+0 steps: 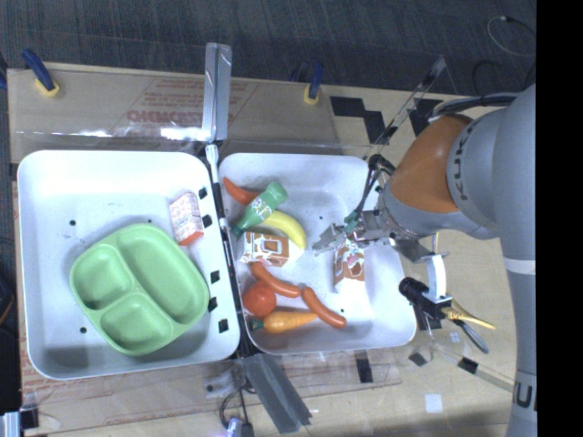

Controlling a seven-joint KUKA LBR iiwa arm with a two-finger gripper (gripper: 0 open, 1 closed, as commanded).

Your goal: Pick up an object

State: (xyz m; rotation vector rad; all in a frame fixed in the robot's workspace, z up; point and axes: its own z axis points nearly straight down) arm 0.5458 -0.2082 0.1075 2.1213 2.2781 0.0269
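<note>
You have two white bins side by side: the left bin [55, 180] and the right bin [310, 167], meeting at a divider near the middle of the view. The arm [474, 171] comes in from 3 o'clock and hangs over the right bin's 3 o'clock rim.

In the left bin, a green divided plate [137, 285] fills the 6 o'clock half, leaving bare floor along 12 and 9 o'clock. A small red-and-white carton [185, 217] lies just beside the plate at 1 o'clock of it, near the divider.

The right bin is crowded on its 9 o'clock side: a green bottle [260, 206], a banana [284, 228] touching it, a brown-and-white packet [265, 247] below them, and an orange chili [239, 190] against the divider at 11 o'clock. Toward 6 o'clock lie two sausages [276, 283] [323, 307], a tomato [260, 299] and a carrot [290, 320], packed close together. Open floor remains at 12 to 1 o'clock.

The claw [351, 235] sits at the bin's centre-right, just above a brown snack pouch [349, 264]. You cannot tell whether it is open or closed.
</note>
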